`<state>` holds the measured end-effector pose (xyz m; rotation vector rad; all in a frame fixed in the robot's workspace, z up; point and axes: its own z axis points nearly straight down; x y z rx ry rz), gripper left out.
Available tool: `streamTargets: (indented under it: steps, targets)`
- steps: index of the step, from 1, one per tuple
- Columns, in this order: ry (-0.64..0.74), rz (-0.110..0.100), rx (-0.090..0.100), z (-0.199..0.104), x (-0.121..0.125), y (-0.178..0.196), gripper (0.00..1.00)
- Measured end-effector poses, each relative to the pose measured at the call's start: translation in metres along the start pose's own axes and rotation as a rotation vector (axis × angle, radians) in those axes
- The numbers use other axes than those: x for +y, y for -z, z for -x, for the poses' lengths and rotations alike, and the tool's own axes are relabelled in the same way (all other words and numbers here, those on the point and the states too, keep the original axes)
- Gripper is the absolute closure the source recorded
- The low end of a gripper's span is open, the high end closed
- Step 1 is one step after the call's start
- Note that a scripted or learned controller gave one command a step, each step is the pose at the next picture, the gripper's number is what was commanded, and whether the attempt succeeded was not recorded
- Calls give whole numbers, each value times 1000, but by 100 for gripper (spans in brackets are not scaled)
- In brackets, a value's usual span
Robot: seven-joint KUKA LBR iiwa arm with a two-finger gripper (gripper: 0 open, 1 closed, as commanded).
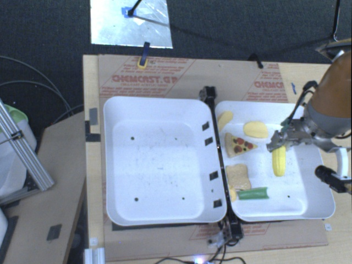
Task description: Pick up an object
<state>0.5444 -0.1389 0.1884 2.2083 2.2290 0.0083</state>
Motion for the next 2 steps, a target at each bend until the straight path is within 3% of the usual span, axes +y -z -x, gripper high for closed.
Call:
streamTargets:
  steps: [1,2]
  targets:
    - [2,-1,0,-46,79,-43,100]
    - [1,-3,2,-135,37,47,100]
